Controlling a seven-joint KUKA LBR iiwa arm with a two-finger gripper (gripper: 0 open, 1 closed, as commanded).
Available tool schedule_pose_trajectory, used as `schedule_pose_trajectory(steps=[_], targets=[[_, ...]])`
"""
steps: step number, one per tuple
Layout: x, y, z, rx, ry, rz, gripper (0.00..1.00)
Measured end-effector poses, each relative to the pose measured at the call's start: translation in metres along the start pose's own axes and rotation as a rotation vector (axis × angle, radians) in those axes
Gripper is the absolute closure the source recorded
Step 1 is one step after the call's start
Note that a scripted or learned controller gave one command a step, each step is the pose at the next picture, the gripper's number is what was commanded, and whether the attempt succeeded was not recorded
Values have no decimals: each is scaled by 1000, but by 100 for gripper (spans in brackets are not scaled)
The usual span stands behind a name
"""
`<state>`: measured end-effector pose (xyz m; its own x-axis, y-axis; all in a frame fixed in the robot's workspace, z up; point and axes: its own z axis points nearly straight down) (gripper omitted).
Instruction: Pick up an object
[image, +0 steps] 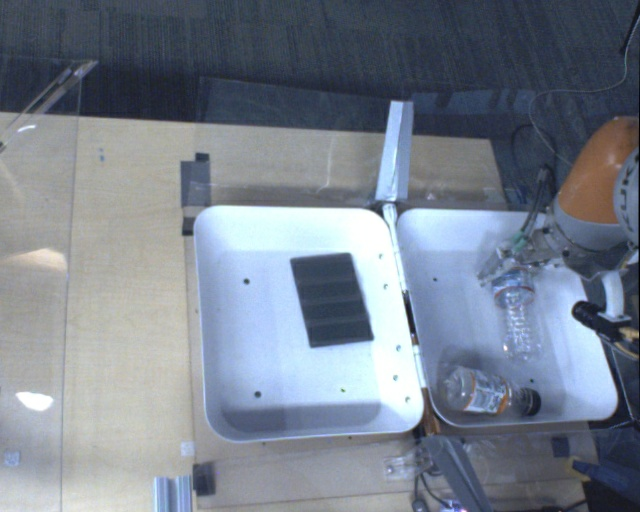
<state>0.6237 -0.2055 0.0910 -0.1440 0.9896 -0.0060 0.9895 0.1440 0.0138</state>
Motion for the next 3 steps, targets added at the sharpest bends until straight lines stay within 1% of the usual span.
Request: schedule_pose_trajectory(steps=[1, 2, 3], targets=[[5, -31, 1, 0, 1, -107, 0], [5, -28, -12, -8, -1, -108, 100], [78, 39, -86, 4, 5, -312, 100]])
